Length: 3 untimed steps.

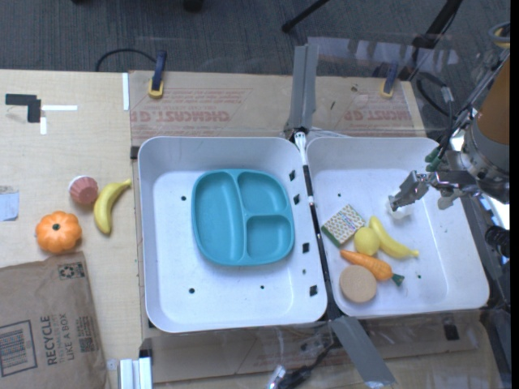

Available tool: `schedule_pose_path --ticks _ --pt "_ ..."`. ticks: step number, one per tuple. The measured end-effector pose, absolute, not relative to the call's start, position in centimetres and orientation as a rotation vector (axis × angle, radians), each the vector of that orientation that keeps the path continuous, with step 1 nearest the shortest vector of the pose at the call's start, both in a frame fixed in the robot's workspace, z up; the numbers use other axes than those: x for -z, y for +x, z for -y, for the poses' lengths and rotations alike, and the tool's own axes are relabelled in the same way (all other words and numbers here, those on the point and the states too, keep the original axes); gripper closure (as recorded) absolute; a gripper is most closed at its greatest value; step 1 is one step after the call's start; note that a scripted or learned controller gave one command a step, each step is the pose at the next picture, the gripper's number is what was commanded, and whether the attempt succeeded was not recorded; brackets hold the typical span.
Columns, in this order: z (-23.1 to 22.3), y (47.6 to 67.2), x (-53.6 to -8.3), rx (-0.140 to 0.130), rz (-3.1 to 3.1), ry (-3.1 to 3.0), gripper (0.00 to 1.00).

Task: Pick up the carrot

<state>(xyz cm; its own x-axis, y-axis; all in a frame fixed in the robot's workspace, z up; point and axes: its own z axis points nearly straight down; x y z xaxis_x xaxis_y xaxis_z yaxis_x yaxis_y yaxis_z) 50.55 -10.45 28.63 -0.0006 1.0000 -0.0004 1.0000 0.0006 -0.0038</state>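
The orange carrot (369, 262) with a green stub lies in the right bin (454, 294), toward its front left. It touches a yellow lemon (366, 240) behind it and a tan round cookie (358, 284) in front. My gripper (424, 196) hangs over the same bin, up and to the right of the carrot and well apart from it. Its fingers (402, 196) are spread open with nothing between them.
A yellow banana (395, 241) and a checkered cracker (343, 224) lie next to the carrot. The left bin (162, 250) holds a teal divided plate (243, 217). On the bench at left sit a small pumpkin (58, 232), another banana (109, 205), a pink cupcake (83, 190) and a paper bag (40, 322).
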Motion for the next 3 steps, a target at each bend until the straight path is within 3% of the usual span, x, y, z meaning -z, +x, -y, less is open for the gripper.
schedule_pose_path --ticks 1,2,3 --pt "9.9 47.7 -14.0 -0.003 2.398 -2.025 0.00" --pt "10.7 47.7 -9.1 -0.003 2.240 -2.198 0.00" --pt "10.8 47.6 -9.9 -0.004 2.234 -2.203 1.00"
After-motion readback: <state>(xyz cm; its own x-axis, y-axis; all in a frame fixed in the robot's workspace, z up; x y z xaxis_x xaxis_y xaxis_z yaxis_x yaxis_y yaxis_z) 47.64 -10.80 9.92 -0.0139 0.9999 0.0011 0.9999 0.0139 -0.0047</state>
